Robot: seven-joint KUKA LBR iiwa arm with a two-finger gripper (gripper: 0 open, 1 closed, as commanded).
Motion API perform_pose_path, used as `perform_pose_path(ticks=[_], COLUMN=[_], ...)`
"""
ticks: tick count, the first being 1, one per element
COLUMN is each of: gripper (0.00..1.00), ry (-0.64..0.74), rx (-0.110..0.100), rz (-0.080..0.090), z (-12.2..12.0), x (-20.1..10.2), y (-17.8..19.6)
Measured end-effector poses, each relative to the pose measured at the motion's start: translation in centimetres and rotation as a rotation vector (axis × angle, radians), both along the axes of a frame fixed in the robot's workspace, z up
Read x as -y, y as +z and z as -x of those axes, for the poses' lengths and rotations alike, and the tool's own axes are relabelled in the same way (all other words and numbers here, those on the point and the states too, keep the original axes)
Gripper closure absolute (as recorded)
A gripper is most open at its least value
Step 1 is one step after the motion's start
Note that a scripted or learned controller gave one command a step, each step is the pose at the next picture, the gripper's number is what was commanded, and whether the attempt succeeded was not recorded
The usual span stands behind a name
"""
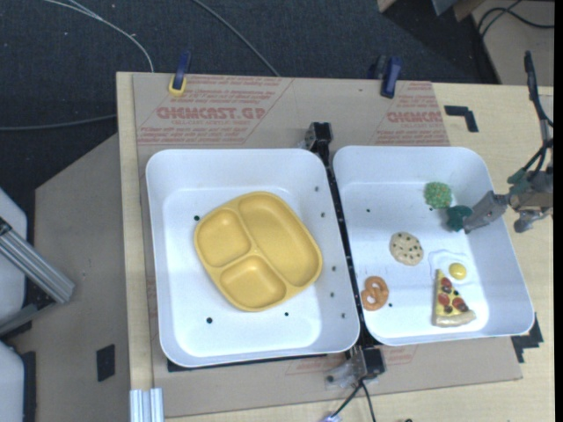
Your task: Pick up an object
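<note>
Camera view, gripper (482,213) at right bin (501,323) edge nr broccoli (438,193), open/closed unclear

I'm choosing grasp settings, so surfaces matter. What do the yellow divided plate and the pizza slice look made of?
Yellow divided plate: likely moulded plastic, matte to slightly satin, judging by its even colour, rounded edges and soft highlights. Pizza slice: probably toy plastic or rubber, with flat painted-looking toppings; too small to be sure.

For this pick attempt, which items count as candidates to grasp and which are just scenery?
Pick candidates, right bin:
green broccoli toy
round chocolate-chip cookie
orange pretzel
fried egg toy
pizza slice
small teal piece by the gripper

Scenery:
yellow divided plate, left bin
blue clamps
</note>
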State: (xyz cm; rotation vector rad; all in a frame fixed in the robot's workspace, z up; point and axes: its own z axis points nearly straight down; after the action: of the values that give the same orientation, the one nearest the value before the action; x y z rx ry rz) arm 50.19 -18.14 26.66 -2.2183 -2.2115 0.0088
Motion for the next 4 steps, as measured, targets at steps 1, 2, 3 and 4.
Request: perform_pose_path(ticks=[1,2,3,4], gripper=[0.00,0.00,0.00,0.00], ry=[0.003,0.003,0.003,0.003], rx=[0.010,0.004,0.007,0.004], rz=[0.003,0.000,0.001,0.000], z=[-0.2,0.3,-0.3,0.2], x=[0.0,-0.5,-0.8,-0.9], y=[0.5,-4.6,-8.9,-13.3])
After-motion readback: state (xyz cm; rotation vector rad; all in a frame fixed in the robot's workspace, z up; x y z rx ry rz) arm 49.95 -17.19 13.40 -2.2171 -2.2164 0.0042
